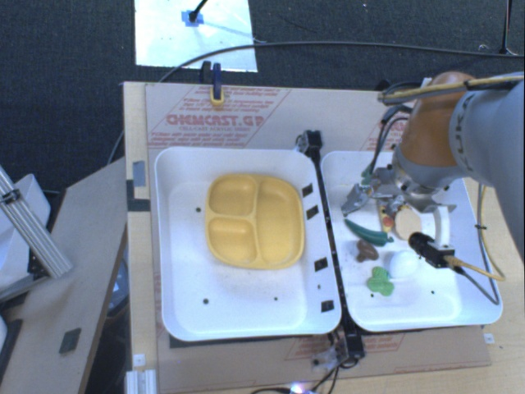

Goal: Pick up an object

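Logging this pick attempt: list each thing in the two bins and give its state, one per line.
yellow divided plate: flat in the left bin, compartments bare
dark green curved piece: lying loose in the right bin
brown piece: lying loose
white ball: resting on the bin floor
light green piece: lying loose
pincer: low over the right bin

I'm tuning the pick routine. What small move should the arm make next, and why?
Probably a short descent onto the dark green piece. The tool hangs in the right bin just above it, with nothing visibly between its fingers. The brown piece, white ball and light green piece lie farther off.
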{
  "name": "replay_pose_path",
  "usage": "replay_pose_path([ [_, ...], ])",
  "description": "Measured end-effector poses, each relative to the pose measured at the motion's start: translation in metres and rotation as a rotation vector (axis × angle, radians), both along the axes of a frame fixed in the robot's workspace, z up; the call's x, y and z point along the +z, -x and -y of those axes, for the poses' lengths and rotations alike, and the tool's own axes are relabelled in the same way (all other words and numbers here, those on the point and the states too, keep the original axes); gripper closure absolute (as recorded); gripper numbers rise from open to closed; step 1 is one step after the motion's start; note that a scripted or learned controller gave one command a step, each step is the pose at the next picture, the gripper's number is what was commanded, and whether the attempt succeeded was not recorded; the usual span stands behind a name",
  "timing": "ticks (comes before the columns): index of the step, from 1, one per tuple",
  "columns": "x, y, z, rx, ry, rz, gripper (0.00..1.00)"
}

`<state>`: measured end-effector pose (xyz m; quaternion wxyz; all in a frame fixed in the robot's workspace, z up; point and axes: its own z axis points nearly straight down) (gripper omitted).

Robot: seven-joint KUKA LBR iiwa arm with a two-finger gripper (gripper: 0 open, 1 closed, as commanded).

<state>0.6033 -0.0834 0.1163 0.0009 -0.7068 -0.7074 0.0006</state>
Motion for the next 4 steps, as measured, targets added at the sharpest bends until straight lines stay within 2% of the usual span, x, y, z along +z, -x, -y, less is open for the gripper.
replay_pose_path([
  [1, -0.033, 0.000, -0.001, 0.000, 0.000, 0.001, 0.00],
  [2, -0.021, -0.001, 0.000, -0.001, 0.001, 0.005, 1.00],
  [3, 0.027, -0.012, 0.000, 0.003, 0.001, 0.008, 1.00],
  [4, 0.090, -0.007, -0.001, 0.003, 0.001, 0.010, 1.00],
])
